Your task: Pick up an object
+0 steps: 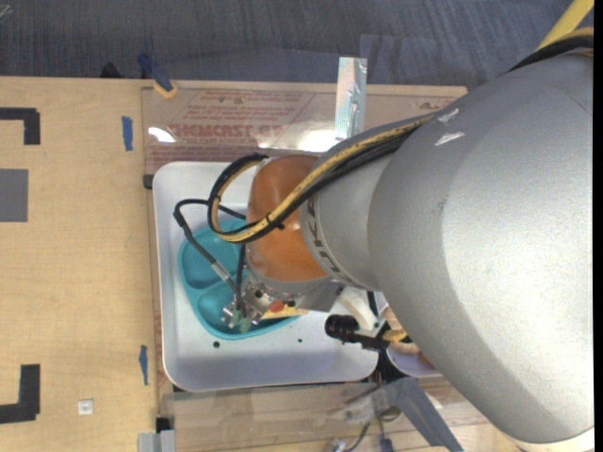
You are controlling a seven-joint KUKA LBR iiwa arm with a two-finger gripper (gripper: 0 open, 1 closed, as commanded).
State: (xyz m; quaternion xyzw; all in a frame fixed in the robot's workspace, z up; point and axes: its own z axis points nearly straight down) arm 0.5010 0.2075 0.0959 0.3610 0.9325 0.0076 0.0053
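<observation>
A teal, shallow dish-shaped object [200, 269] lies in the left white bin [179, 356], along its left half. My gripper [241, 314] reaches down over the dish's lower right part, close to or touching it. The grey arm with its orange band [281, 222] covers the wrist and most of the bin's right side. A small bit of red and yellow [283, 307] peeks out beside the gripper at the dish's edge; I cannot tell what it is.
The arm's big grey body [471, 252] hides the right bin and much of the bench. Black and yellow cables [226, 205] loop over the left bin. Brown board [75, 252] lies left of the bin, marked with black and blue tape.
</observation>
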